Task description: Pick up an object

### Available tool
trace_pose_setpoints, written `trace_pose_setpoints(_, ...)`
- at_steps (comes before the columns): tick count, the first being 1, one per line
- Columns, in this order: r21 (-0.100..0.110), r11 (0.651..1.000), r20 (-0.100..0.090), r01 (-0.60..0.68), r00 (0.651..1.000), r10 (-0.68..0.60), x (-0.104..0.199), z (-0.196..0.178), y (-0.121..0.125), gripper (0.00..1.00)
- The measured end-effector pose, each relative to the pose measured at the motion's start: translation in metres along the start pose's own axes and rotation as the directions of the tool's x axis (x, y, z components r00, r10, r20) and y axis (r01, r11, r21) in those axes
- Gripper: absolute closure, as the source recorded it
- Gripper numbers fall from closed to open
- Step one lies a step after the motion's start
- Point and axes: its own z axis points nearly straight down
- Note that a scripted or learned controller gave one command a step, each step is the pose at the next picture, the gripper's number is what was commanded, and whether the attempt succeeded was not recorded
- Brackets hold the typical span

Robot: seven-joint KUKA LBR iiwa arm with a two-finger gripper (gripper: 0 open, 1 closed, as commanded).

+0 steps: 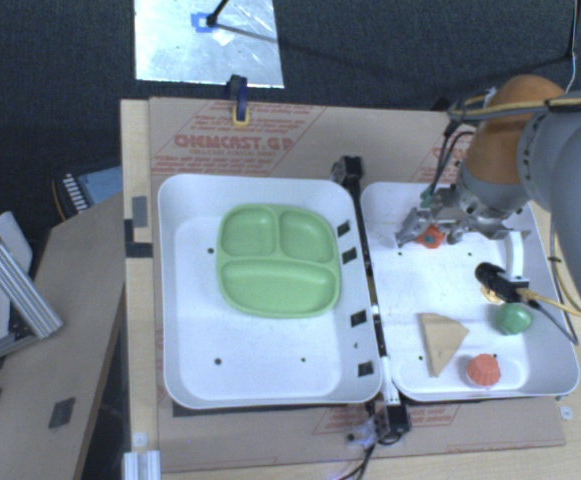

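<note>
The gripper hangs low over the far part of the right bin, a grey blur, so whether it is spread or pressed together cannot be told, and an orange-red speck at its tip is too small to name. Nearer in that bin (well apart from the gripper) lie a flat tan wedge, a rough red-orange round piece just beside it and a smooth green ball. The left bin holds a glossy green three-part plate.
</note>
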Motion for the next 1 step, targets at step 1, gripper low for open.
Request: trace_pose_setpoints(1,-0.002,1.0,0.0,0.0,1.0,0.0,-0.0004,-0.0139,0.0012,1.0)
